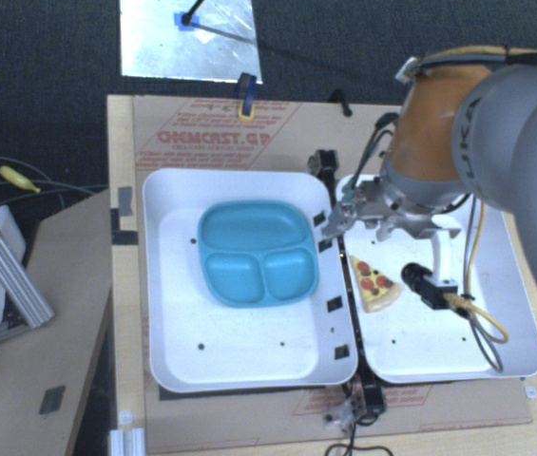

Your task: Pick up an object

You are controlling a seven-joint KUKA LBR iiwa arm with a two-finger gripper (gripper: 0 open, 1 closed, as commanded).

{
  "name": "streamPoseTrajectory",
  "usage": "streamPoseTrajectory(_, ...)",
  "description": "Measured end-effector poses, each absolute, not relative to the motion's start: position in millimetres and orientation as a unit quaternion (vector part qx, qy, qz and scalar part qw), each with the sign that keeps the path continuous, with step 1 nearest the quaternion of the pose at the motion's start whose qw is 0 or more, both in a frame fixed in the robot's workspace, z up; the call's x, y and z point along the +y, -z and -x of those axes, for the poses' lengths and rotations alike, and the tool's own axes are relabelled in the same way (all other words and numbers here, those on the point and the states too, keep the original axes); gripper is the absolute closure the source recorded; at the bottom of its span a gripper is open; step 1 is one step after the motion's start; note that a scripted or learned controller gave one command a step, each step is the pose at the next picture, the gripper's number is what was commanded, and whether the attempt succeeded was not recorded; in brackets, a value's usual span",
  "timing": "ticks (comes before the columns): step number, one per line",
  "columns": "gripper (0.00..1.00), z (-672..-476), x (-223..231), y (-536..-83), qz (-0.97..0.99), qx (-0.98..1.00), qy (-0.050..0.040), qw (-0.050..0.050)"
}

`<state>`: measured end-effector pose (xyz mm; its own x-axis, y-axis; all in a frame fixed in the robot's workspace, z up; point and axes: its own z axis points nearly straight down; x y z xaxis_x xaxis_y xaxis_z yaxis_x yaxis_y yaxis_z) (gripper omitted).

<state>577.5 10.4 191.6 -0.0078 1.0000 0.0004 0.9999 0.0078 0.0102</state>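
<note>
Approach step, by the look of it: nothing lifted yet. Gripper (418,228) low over the right bin (520,350), mostly masked by the wrist, so impossible to tell whether wide or narrow. Pizza slice (375,286) flat on the bin floor, just below and slightly left of the gripper, apart from it. Blue divided plate (255,252) well to the left, in the other bin (168,283). Next: shift over the slice, descend straight, then close.
</note>
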Motion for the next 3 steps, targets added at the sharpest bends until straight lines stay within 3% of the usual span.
streamPoseTrajectory(1, 0.00, -536.7, 41, -300, -0.704, 0.710, -0.0049, 0.003)
streamPoseTrajectory(2, 0.00, -484.9, 94, -310, -0.703, 0.711, -0.0014, -0.001)
streamPoseTrajectory(3, 1.00, -487.6, 91, -320, -0.704, 0.710, -0.0019, 0.001)
